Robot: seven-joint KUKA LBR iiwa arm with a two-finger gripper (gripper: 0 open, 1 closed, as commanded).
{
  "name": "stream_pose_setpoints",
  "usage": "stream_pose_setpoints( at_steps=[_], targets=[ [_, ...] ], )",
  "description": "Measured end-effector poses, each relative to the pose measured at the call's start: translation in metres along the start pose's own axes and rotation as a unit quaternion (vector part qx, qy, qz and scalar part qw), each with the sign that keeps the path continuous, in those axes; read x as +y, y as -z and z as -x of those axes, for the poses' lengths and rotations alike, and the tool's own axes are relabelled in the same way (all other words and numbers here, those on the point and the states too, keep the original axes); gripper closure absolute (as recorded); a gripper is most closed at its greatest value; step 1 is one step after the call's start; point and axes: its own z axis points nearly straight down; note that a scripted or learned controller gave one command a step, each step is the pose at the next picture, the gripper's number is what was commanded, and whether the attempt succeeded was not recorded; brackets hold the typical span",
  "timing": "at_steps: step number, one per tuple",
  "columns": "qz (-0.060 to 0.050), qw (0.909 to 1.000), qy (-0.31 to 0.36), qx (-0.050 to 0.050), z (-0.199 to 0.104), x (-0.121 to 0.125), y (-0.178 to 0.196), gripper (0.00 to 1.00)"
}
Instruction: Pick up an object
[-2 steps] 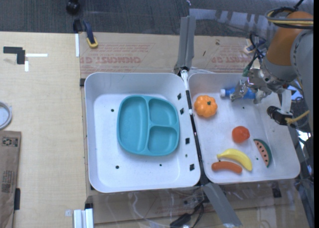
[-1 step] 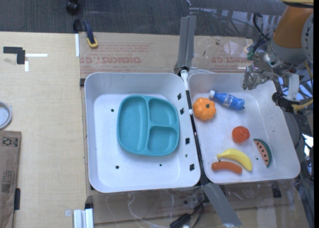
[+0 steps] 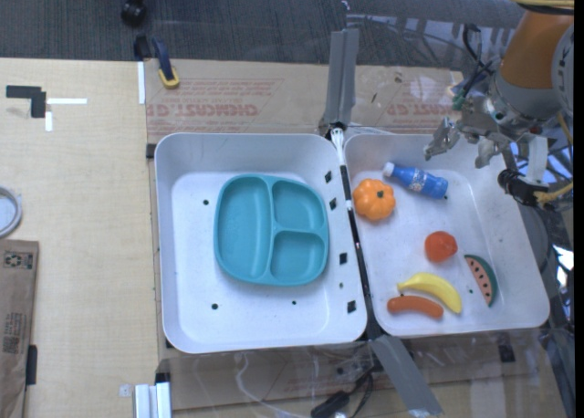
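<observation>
In the right bin [image 3: 511, 224] lie a blue bottle with a white cap [image 3: 416, 179], a small orange pumpkin [image 3: 375, 200], a red tomato [image 3: 441, 245], a watermelon slice [image 3: 482, 279], a yellow banana [image 3: 432, 287] and an orange-red sausage [image 3: 415, 307]. My gripper [image 3: 461, 148] hangs over the bin's far right corner, above and just right of the bottle. Its fingers are spread open with nothing between them. The orange-banded wrist [image 3: 538, 56] rises behind it.
The left bin [image 3: 182, 252] holds a teal divided plate [image 3: 271, 229]. A grey divider post [image 3: 343, 78] stands at the far end between the bins. Cables [image 3: 534, 183] trail along the right bin's right rim.
</observation>
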Motion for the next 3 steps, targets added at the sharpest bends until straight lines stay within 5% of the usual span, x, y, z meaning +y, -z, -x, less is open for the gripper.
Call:
stream_pose_setpoints(
  at_steps=[1, 2, 3],
  targets=[
    [0.003, 0.9994, 0.036, 0.000, -0.006, 0.008, -0.076, 0.00],
    [0.000, 0.9981, 0.062, 0.000, -0.001, -0.021, -0.090, 0.00],
    [-0.001, 0.9982, 0.061, 0.000, 0.000, -0.020, -0.081, 1.00]
  ],
)
